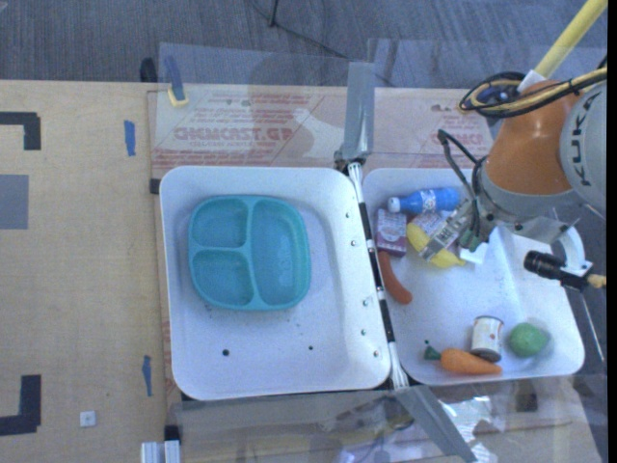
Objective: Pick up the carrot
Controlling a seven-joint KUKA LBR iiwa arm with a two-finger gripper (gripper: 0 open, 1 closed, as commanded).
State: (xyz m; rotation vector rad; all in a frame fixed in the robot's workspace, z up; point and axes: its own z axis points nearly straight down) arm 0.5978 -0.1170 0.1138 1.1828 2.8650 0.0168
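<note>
Jaws' state cannot be told; the gripper point(453, 237) hovers far beyond the carrot point(467, 361), a can point(486, 336) and green ball point(527, 340) just behind it.

The small orange tapered carrot point(465, 360) with a green stem end lay flat, its tip pointing toward three o'clock, at the right bin's six o'clock edge.

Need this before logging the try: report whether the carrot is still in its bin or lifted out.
In the bin. The carrot lies flat on the floor of the right bin near its front rim, beside a small can, apart from the tool.
</note>
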